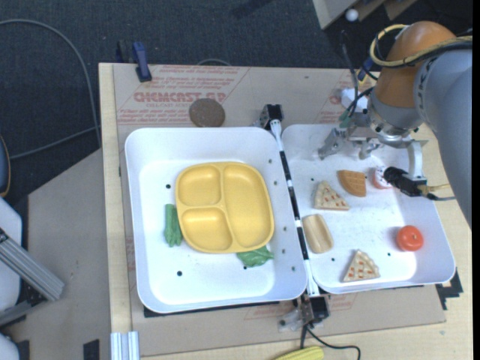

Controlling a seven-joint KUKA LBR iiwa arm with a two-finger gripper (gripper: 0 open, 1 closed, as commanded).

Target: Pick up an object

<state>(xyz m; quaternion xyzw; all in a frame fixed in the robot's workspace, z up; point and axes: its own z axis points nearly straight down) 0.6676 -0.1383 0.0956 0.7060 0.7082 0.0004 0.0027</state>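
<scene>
Grey metal fingers of the gripper (347, 142) are spread wide, holding nothing, above the right bin (427, 272)'s far end. Nearest below lie a croissant (352, 182) and pizza slice (328, 197).

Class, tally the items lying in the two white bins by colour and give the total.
Yellow: 1, plate
Green: 2, pieces
Tan or orange-brown: 4, pizza slices, croissant, hot dog
Red: 1, tomato
Total: 8
</scene>
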